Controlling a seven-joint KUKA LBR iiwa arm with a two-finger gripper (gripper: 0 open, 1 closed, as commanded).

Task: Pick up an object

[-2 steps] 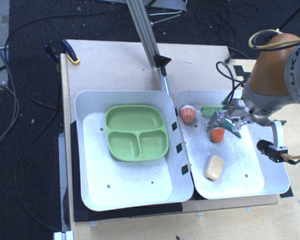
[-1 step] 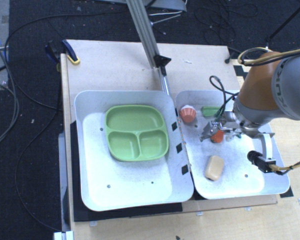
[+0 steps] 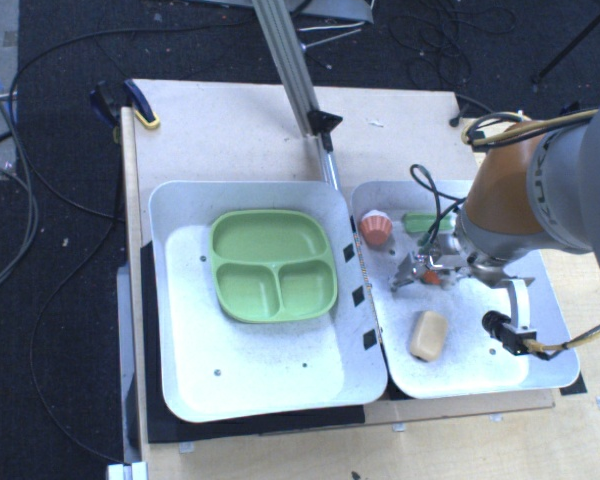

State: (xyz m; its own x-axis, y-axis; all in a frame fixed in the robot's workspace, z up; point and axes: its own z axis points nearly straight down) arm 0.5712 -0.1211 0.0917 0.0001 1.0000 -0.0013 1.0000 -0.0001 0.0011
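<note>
The grey arm with its orange band reaches in from the right and hangs low over the right-hand shallow white bin. Its two-finger gripper sits near the middle of that bin, its metal parts pointing toward the bin's left side. A small orange-red object shows right at the gripper, mostly covered by it; whether it lies between the fingers or just under them is impossible to tell, and the spread of the fingers cannot be made out either.

Near the bin's upper left corner stands a small orange-red cup-shaped object with a pale top, apart from the gripper. A green object lies along the bin's upper edge, its right part hidden behind the arm and a black cable. A tan, rounded block lies below the gripper, toward the bin's front, clear of it.

The left-hand white bin holds a light green plastic plate with three compartments, lying flat. Both bins rest on the pale wooden counter, where a grey metal pole rises from behind the bins and is cut off at the top.
</note>
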